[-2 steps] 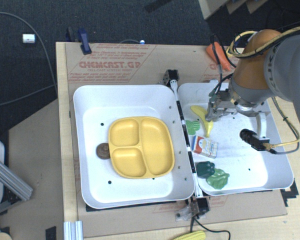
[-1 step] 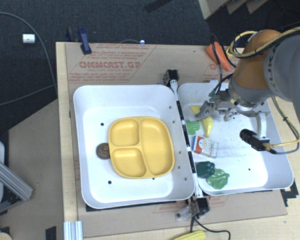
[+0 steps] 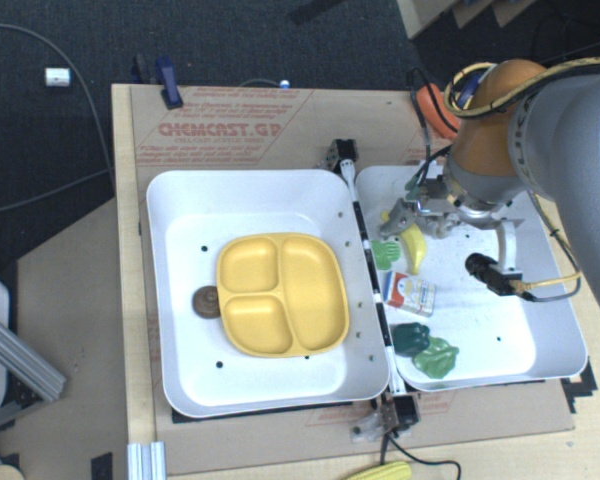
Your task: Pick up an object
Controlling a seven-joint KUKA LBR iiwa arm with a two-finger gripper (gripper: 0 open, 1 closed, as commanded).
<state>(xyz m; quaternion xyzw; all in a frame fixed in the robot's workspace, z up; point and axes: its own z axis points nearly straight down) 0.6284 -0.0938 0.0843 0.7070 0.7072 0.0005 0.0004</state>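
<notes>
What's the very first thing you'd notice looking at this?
The big yellow divided plate in the left bin jumps out first, with a small brown thing peeking out at its left edge. Next is the grey and orange robot arm reaching over the right bin, above a yellow toy and green toys.

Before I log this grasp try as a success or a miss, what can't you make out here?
- Gripper fingers: hidden under the wrist, blurred.
- Yellow object: contact with the gripper unclear.
- Brown object: partly covered by the yellow tray.
- Red-and-white packet: print too small.
</notes>
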